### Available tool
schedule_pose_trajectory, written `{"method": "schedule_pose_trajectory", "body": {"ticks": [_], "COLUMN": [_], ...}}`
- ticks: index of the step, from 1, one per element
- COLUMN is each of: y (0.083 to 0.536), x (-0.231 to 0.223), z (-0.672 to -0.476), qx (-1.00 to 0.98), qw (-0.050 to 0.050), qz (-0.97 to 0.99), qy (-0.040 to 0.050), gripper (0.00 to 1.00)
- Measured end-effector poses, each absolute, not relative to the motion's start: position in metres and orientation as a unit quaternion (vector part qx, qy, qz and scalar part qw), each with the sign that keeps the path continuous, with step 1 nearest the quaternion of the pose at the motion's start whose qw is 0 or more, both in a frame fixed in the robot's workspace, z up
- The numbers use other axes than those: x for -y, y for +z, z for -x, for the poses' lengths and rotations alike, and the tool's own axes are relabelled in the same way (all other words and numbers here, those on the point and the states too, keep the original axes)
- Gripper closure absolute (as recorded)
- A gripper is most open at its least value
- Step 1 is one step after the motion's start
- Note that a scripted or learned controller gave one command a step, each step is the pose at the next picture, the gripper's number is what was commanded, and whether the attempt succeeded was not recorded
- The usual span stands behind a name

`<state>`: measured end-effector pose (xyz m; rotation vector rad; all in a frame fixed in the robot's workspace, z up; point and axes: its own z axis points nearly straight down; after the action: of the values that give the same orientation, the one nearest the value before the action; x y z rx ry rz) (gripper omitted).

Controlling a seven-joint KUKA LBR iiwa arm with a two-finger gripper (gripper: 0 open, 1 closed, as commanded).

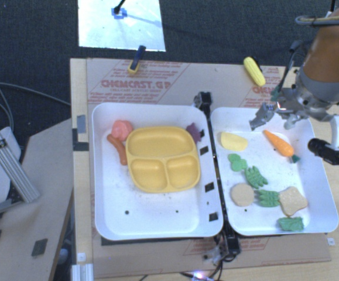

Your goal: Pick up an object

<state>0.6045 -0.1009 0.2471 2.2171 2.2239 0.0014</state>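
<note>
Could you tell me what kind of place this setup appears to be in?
Most likely a robotics lab bench for grasping trials: two white bins sit on a cardboard-covered bench, toy food such as a carrot lies in one, and a robot arm reaches in.

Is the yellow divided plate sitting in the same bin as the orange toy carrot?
No, the yellow divided plate lies in the left white bin, while the orange toy carrot lies in the right white bin.
</note>
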Motion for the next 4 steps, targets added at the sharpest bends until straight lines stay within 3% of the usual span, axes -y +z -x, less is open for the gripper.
{"method": "schedule_pose_trajectory", "body": {"ticks": [1, 2, 3, 4], "y": [0.081, 0.083, 0.086, 0.139], "x": [0.148, 0.163, 0.209, 0.206], "z": [-0.588, -0.514, -0.543, -0.571], "qx": [-0.706, -0.706, -0.707, -0.709], "qw": [-0.003, -0.002, 0.003, 0.004], "qz": [-0.709, -0.708, -0.708, -0.705], "qy": [-0.0029, -0.0019, 0.0005, 0.0019], "gripper": [0.0, 0.0, 0.0, 0.0]}}
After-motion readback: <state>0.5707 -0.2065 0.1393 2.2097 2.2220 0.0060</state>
